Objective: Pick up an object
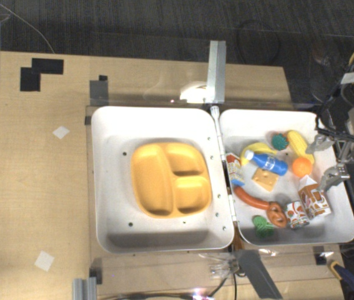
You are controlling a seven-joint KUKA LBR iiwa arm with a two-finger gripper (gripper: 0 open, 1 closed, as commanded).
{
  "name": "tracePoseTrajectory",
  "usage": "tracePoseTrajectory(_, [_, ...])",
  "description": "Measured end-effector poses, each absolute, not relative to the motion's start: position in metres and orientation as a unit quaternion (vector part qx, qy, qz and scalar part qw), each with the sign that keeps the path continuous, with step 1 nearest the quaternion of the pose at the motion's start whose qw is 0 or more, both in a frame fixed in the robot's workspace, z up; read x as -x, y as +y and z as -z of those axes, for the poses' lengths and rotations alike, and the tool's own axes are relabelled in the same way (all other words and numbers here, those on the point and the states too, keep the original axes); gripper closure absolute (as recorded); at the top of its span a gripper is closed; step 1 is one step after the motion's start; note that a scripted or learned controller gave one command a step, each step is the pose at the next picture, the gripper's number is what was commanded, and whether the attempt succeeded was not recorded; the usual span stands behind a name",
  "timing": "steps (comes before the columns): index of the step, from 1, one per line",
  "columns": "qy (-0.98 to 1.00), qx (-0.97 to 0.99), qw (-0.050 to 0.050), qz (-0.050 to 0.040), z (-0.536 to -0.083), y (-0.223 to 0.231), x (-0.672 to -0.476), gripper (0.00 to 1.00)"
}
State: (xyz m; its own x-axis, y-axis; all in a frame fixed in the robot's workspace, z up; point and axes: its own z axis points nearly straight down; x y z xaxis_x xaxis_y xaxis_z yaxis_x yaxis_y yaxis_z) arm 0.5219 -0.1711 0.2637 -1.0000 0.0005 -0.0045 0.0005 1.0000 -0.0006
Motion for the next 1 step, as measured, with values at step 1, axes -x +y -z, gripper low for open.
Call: tracePoseTrajectory(1, [0.988, -0.154, 0.004, 0.0002, -0.1127, -0.1748, -0.553, 0.0])
